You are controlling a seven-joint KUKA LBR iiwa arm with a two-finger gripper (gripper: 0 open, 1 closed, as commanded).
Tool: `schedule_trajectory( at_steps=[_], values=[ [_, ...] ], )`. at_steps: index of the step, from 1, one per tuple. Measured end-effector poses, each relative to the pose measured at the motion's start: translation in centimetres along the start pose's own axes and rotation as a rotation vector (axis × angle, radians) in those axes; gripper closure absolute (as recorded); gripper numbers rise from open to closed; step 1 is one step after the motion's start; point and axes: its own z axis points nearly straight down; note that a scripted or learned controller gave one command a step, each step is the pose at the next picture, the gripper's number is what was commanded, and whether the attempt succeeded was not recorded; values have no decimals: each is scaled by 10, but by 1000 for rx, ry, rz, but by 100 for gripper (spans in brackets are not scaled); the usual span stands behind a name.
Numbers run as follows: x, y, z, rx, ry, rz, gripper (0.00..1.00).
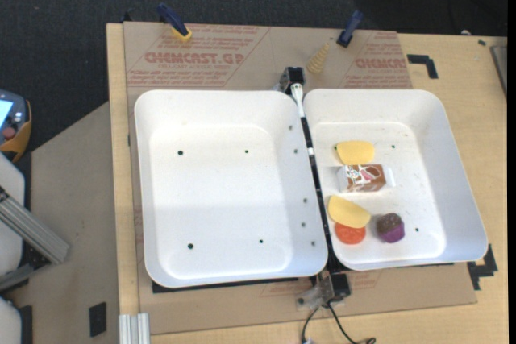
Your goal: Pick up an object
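Observation:
The right bin (435,133) holds several small objects near its left side. A yellow rounded piece (355,151) lies farthest back. Just in front of it sits a brown and white wrapped packet (364,177). Closer to the front, a second yellow piece (348,211) rests partly over a red-orange round object (350,234). A dark purple round object (391,227) sits to their right.
The left bin (161,125) stands beside the right one on a cardboard sheet (242,52). Blue clamps (174,22) (350,27) hold the sheet at the back. A black clip (291,80) joins the bins at the back, and cables (322,318) trail at the front.

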Motion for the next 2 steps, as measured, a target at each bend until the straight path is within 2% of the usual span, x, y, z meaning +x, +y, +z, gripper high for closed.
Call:
schedule_trajectory(
  at_steps=[1,2],
  values=[
    [0,0,0,1,0,0,0],
    [0,1,-11,-5,-3,-1,100]
  ],
)
